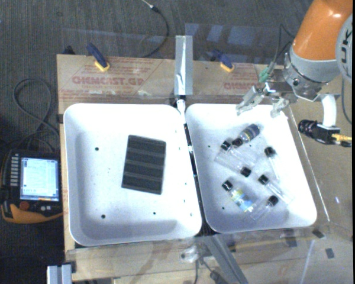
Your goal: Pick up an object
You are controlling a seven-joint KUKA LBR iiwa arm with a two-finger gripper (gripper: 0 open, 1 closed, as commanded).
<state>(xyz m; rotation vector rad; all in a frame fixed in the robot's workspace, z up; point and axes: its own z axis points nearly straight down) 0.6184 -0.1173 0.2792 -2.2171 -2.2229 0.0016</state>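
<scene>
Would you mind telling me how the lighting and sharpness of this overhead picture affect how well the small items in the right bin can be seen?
In the camera view, light is even and soft; the white right bin looks bright, so the clear vials nearly vanish, leaving mostly their dark caps readable. The black ridged pad in the left bin contrasts sharply. The gripper looks slightly soft.

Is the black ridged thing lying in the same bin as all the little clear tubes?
No, the black ridged block lies alone in the left bin, while the clear tubes are scattered in the right bin.
</scene>
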